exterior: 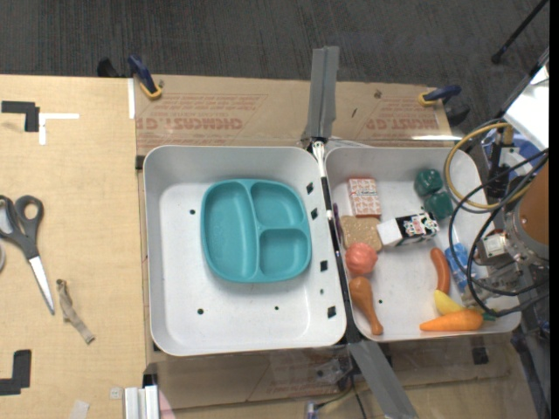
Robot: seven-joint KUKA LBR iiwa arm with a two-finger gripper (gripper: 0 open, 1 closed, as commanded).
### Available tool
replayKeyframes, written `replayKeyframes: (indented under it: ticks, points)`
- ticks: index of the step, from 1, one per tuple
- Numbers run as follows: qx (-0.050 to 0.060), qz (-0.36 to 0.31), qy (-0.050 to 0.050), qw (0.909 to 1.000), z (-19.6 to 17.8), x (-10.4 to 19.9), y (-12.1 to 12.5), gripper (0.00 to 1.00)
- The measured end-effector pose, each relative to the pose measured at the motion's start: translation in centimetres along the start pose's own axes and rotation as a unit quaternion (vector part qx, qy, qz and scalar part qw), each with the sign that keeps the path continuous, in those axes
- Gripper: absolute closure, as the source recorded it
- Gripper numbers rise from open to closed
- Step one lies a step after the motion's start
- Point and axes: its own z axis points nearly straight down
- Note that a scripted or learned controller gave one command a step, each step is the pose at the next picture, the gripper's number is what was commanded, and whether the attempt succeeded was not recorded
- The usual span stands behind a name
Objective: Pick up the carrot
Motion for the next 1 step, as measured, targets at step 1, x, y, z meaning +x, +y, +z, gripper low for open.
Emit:
replayKeyframes:
  ticks: [1]
  points:
    - [0.001,0.102,0.0,0.9948,-8.05,0.03,-0.09,1.0]
